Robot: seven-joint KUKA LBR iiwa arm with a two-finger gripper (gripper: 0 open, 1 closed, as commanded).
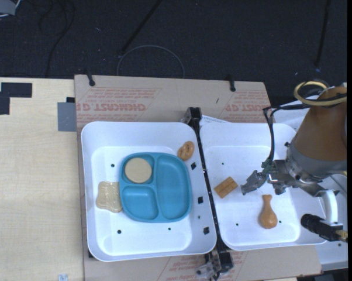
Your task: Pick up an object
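The tool (250,184) is hovering low in the right bin (246,142), grip unclear, between a tan block (225,187) and drumstick toy (268,212), nothing being lifted yet

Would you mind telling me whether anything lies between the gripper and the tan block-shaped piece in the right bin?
Nothing visible does. The gripper hangs just right of the tan block-shaped piece, with bare white bin floor between them. The orange drumstick-shaped toy lies off to the lower right.
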